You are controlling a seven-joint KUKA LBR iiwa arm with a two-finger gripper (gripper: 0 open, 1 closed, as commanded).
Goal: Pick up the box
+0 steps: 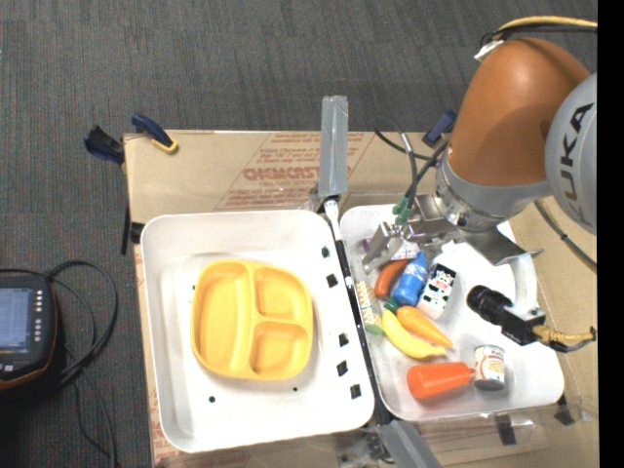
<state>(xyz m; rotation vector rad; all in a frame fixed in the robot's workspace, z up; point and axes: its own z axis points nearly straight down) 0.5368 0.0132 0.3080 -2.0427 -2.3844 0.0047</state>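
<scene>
Just below tool (395, 234): box (442, 290) (right bin).

Box (442, 290): small, white, with black blotches like a cow pattern and a dark top end. It is lying in the right bin (546, 383), in the upper middle part, nearer the bin's far edge than its near edge. It is sitting tilted, long axis running slightly off vertical in the view, its top end leaning toward the right. Its left side is touching or nearly touching a blue bottle (411, 281); its lower end is sitting just above a carrot (425, 326). Nothing is gripping it.
</scene>
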